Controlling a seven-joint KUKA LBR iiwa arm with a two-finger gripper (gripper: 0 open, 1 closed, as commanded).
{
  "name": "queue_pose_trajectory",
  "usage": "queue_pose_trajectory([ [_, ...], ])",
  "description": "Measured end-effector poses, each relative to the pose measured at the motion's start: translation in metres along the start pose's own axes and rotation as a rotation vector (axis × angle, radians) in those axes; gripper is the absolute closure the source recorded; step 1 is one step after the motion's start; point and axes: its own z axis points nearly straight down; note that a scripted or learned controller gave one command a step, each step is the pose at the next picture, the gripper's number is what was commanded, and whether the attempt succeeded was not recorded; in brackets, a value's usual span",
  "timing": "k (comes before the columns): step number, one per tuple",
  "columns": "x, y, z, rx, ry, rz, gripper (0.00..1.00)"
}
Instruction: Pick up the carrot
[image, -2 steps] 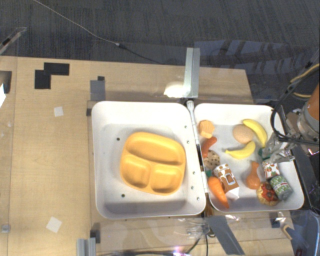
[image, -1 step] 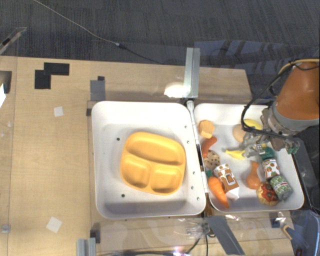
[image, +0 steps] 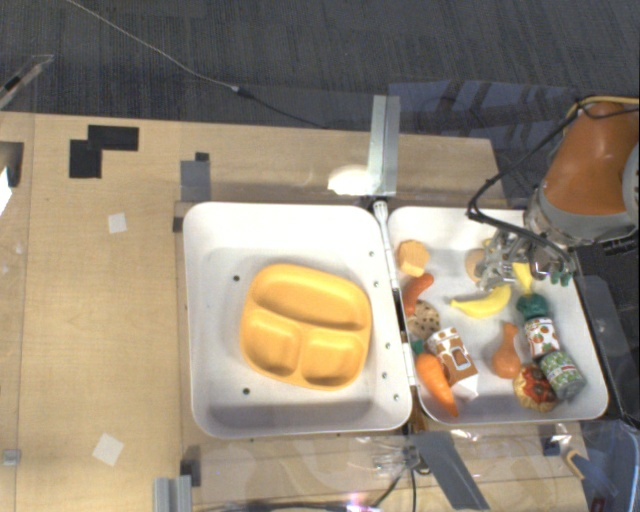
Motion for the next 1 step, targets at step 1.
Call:
queue_pose_trajectory([
  [1,-0.0189,0.0302,-0.0120,-0.001,-0.001,0.081,1.00],
])
